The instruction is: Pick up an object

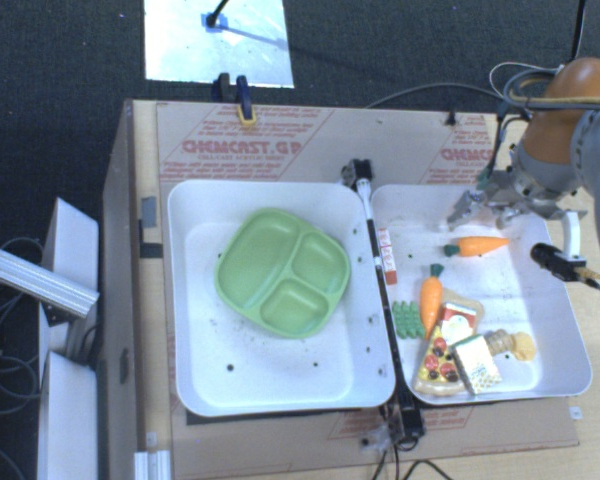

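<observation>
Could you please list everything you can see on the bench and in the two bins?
Bins: two, white, side by side on the bench.
Divided plate: one, light green, middle of the left bin.
Carrots: two, orange; one lying near the top of the right bin, the other upright at its centre.
Pizza slice: one, red and yellow, lower part of the right bin.
Small box: one, white and green, lying on the pizza slice.
Green piece: one, left of the central carrot.
Arm: one, grey with orange band, top right.
Gripper: one, over the right bin's top edge, above the upper carrot.
</observation>
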Available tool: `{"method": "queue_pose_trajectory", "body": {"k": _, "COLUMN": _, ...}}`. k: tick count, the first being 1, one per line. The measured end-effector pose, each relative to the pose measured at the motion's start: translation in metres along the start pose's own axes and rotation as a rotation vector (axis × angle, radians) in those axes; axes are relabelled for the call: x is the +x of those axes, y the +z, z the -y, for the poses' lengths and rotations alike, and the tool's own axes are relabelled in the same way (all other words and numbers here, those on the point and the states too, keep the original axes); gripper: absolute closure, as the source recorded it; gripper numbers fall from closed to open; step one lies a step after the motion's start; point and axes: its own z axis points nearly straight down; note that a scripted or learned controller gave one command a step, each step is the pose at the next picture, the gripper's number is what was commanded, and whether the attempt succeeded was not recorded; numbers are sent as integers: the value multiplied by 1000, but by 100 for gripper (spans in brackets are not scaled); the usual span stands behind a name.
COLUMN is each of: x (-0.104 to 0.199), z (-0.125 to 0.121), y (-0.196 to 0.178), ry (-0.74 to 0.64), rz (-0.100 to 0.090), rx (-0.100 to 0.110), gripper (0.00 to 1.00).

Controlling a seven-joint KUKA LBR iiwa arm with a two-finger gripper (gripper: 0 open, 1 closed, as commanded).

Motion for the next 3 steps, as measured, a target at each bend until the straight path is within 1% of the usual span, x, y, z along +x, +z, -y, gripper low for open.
{"method": "queue_pose_trajectory", "body": {"k": 1, "x": -9, "z": 1, "y": 11, "ry": 5, "rz": -1, "rx": 3, "gripper": 0}}
{"method": "queue_pose_trajectory", "body": {"k": 2, "x": 0, "z": 1, "y": 11, "ry": 2, "rz": -1, "rx": 3, "gripper": 0}}
{"method": "queue_pose_trajectory", "body": {"k": 3, "x": 0, "z": 0, "y": 0, "ry": 0, "rz": 0, "rx": 0, "gripper": 100}}
